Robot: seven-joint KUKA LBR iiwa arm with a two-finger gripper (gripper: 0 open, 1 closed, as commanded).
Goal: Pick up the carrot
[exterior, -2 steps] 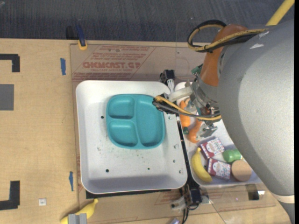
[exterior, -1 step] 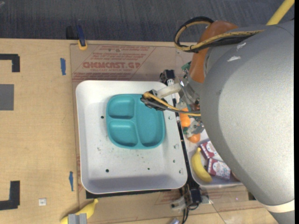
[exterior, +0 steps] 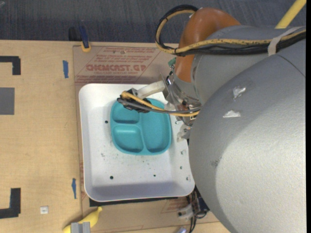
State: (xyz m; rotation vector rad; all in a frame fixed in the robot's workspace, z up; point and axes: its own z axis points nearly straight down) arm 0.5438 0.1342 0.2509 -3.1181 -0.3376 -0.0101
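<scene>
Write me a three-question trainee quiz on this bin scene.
1. True or false: the teal plate lies inside the white bin.
2. How many compartments does the plate have? A) two B) three C) five
3. Fill in: the grey arm bears an ___ band.
Key: 1 true; 2 B; 3 orange.

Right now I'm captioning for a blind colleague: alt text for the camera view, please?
A grey robot arm with an orange band reaches from the right over a white bin holding a teal divided plate, on a tan bench.
</scene>
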